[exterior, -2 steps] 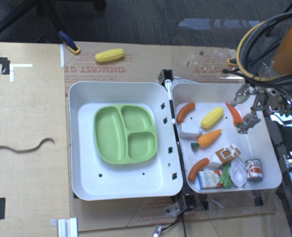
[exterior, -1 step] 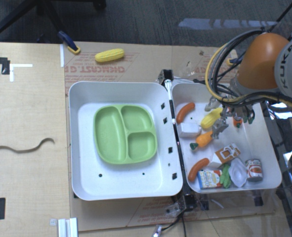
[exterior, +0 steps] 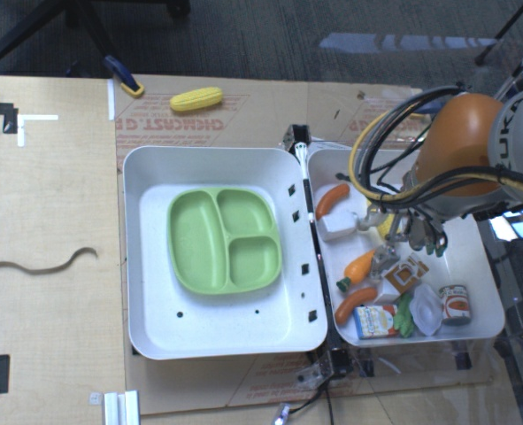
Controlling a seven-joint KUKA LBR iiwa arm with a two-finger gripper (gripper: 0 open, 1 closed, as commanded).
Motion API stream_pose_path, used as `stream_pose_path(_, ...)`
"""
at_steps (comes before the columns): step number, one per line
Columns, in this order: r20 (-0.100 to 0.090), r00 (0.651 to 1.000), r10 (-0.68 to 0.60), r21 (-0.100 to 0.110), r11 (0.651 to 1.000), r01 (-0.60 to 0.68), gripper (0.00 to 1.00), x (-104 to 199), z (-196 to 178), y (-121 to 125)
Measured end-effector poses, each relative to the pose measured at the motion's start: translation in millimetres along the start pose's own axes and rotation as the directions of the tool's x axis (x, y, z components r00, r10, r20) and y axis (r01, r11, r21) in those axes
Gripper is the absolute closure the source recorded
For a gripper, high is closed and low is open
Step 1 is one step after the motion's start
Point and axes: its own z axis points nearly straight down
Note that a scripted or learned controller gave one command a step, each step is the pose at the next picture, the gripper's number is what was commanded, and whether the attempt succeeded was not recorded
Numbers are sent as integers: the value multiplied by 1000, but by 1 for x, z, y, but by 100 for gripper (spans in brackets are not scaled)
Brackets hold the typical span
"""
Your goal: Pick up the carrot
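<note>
The carrot (exterior: 360,266), orange with a small green top at its lower left end, lies in the right bin (exterior: 484,326) near that bin's left side. My gripper (exterior: 388,257) hangs low over the bin's middle, just to the right of the carrot and very close to its thick end. Cables and the orange wrist band cover much of the gripper from above. Nothing is visibly held.
The right bin is crowded: an orange-red sausage (exterior: 333,198), a white block (exterior: 339,224), a second orange sausage (exterior: 356,301), a brown packet (exterior: 404,275), a blue carton (exterior: 376,321), a clear cup (exterior: 426,311), a can (exterior: 456,304). A green divided plate (exterior: 226,240) sits in the left bin (exterior: 146,264).
</note>
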Motion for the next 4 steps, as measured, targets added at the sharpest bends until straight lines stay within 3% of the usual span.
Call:
stream_pose_path(1, 4, 992, 129, 5, 992, -129, 0, 38, -1, 12)
stream_pose_path(2, -1, 886, 464, 1, 886, -464, 0, 46, 0, 3)
stream_pose_path(3, -2, 724, 690, 2, 724, -690, 0, 68, 0, 11)
stream_pose_path(4, -1, 503, 864, 3, 503, -864, 0, 58, 1, 11)
